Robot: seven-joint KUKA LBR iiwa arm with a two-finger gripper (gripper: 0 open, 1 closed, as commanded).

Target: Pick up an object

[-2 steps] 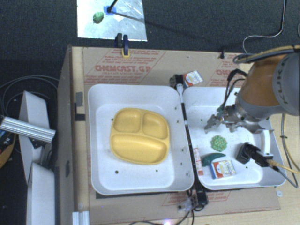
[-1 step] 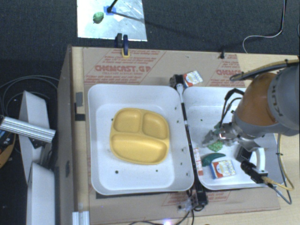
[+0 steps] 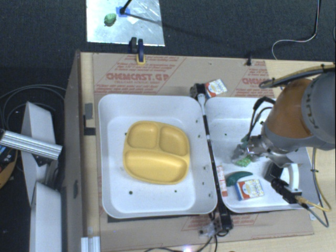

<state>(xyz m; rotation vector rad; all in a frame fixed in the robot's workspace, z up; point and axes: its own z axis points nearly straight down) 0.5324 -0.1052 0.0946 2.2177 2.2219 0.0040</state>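
Observation:
My gripper (image 3: 244, 154) reaches down into the right bin (image 3: 231, 114), below the grey arm with its orange band. Its tip sits over a small greenish item (image 3: 243, 161) on the bin floor. Just in front of that lies a dark green curved object (image 3: 240, 177). A small box with a blue and white label (image 3: 249, 188) rests near the bin's front edge. The left bin (image 3: 113, 140) holds a yellow divided plate (image 3: 156, 151).
A small orange and white packet (image 3: 214, 88) lies on the cardboard behind the bins. A red strip (image 3: 221, 177) sits along the divider between the bins. A clamp (image 3: 138, 50) and a foil sheet (image 3: 124, 14) lie at the back left.

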